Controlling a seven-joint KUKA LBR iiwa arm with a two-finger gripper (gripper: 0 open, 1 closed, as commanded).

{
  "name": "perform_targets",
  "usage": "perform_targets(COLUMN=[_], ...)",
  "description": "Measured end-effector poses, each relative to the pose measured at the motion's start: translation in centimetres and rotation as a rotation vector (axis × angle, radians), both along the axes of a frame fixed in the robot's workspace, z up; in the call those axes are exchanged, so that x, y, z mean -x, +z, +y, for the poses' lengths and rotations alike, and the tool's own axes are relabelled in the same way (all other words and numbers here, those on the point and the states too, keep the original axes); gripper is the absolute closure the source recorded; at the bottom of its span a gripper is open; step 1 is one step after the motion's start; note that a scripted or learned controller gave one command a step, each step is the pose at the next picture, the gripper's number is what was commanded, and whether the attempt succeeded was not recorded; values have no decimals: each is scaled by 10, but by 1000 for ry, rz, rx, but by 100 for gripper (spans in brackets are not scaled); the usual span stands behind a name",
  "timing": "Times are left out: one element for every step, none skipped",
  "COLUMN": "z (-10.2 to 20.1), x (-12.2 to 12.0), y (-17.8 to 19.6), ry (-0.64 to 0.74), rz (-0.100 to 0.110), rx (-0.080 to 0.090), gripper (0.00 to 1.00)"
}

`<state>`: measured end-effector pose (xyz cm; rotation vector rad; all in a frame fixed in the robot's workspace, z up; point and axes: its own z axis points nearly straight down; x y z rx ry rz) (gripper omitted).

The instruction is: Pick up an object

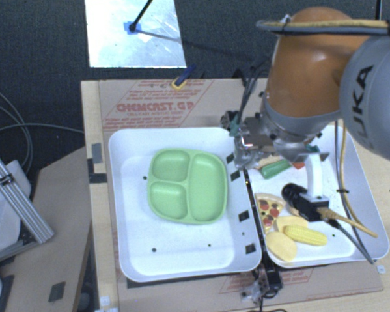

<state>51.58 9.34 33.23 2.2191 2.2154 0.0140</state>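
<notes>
Camera view: green object (274, 169) under hand (257, 152)

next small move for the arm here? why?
Probably a short descent onto the green item. The hand sits low over the right bin, right at that item near the divider, with nothing visibly held. The pizza slice and corn lie further off.

From my remote seat I saw the bench (66, 191), a tan wooden top; a brown cardboard sheet (156, 105) printed in red letters lay flat on it; the left bin (131, 253) sat on that sheet; the right bin (366, 241) sat touching the left bin's right side.
</notes>
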Motion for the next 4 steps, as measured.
perform_targets(z=[2,2,-13,-5], x=[0,-1,29,25], y=[-5,6,98,47], ry=[2,5,6,3], rz=[8,5,-3,11], rx=[1,1,-1,2], gripper=[0,100,100,100])
